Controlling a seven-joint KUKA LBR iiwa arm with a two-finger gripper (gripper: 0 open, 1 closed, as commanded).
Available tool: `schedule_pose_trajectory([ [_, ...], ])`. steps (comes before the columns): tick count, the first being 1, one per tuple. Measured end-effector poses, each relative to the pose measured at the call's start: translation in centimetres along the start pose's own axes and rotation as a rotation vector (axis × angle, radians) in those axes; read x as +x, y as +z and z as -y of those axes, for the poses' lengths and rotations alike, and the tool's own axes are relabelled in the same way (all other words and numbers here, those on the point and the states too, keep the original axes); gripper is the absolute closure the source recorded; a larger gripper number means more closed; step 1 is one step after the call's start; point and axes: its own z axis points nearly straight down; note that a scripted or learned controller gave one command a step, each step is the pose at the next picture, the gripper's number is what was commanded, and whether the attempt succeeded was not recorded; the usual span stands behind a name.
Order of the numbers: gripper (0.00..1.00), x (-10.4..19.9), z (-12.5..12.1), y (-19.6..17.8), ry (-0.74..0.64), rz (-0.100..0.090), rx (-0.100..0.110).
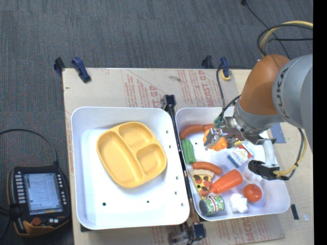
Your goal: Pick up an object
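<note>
Orange toy (218, 143) in the right bin (283, 200), near its upper middle, directly under the gripper (214, 138) and touching it. Cannot tell whether actually gripped or merely pressed against; finger positions not clear from above. Arm (276, 93) reaching in from the right, grey with an orange band, cables trailing behind.

Around the toy, all in the same bin: red sausage (192, 130) just to its upper left, green piece (188, 150) along the left wall, second sausage (207, 167) below, pizza slice (202, 179) lower left. Orange bottle (227, 181) lying tilted beside the pizza, tin can (212, 205) near the front wall, white lump (238, 203) beside the can, tomato (252, 192) to the right. Small blue-and-white carton (239, 155) just right of the toy.

Left bin (84, 208) holding a yellow divided plate (132, 153), three compartments, tilted slightly, sitting left of centre. Both bins side by side on a board bench (127, 86), with blue clamps (80, 68) at the far edge. Handheld control pendant (37, 195) with a lit screen on the grey carpet at far left.
</note>
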Motion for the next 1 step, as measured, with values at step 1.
schedule_pose_trajectory([
  [1, 1.00, 0.06, -4.91, -1.21, -0.003, 0.000, -0.003],
])
